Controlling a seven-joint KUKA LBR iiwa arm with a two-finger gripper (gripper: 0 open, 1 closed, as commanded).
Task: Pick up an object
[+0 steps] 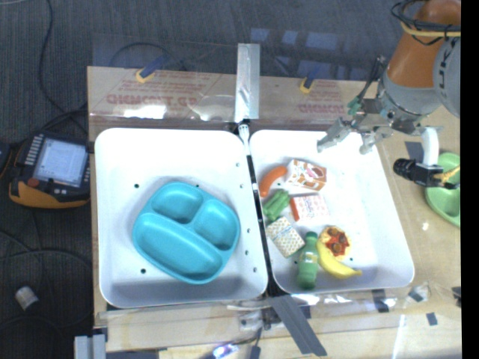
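While a handheld controller [49, 172] with a lit screen lies on the dark carpet at nine o'clock, two shallow white bins sit side by side on the pale wooden desk [172, 92]. The left bin [120, 163], smooth and glossy with rounded corners, carries a teal plastic divided plate [187, 230] of three compartments, resting slantwise near its centre. A metal bracket [248, 81] stands upright at twelve o'clock, above the seam between the bins.

The right bin [374, 223] holds a cluster of toy groceries toward its left half. At the cluster's eleven o'clock lies an orange carrot-shaped piece [270, 179], with a green pepper-like piece [275, 203] just below it. A flat printed carton [307, 174] and a small orange-and-white box [308, 206] lie just to their right. Lower, a cream cracker-patterned block [285, 237] rests beside a green bottle [308, 262], which touches a curved yellow banana [334, 260]; a round red-and-yellow piece [335, 240] sits on the banana's upper end.

At two o'clock the grey arm's orange band [419, 54] shows above the gripper [347, 135], which hangs over the right bin's far rim. Its jaws are spread apart with nothing between them, well apart from the groceries. A green object [449, 189] lies on the desk at three o'clock.
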